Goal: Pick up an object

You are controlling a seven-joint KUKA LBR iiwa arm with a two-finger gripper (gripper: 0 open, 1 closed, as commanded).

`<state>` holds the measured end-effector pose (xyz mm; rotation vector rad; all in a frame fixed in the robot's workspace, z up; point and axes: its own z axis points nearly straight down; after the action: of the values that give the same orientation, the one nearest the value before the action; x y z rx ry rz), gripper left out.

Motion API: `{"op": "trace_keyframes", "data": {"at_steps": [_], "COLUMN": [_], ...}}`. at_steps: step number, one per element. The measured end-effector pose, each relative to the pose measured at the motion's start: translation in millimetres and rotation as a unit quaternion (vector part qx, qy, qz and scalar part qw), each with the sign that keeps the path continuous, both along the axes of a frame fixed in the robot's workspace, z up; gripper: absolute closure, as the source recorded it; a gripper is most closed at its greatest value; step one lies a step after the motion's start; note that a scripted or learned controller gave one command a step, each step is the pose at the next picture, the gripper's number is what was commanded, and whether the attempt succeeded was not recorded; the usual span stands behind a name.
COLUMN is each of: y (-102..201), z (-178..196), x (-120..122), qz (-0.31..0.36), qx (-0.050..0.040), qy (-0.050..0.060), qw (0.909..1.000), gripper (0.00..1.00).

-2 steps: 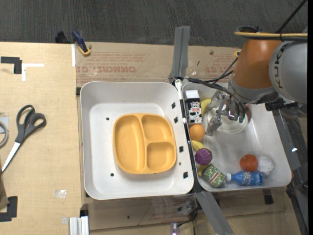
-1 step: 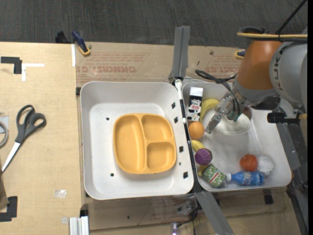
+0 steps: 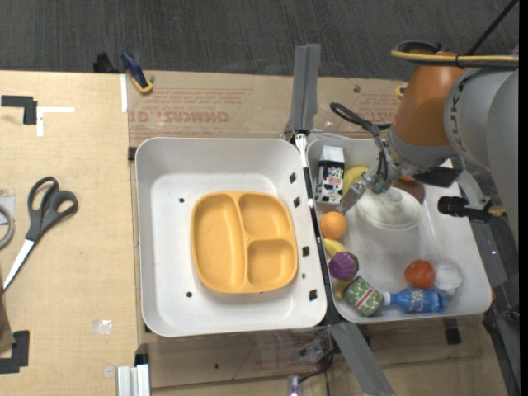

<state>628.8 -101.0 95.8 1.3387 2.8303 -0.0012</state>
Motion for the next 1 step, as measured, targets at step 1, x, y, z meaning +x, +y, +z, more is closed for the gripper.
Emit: {"op": "trace_keyframes", "data": {"at_steps": [1], "y": [-78.8], "z": [1.1], "x": [3.2], "qz": [0.069], "qx": [0.0069], "qy": [0.001], "qw": [0.9976], "gripper": [0.00]}}
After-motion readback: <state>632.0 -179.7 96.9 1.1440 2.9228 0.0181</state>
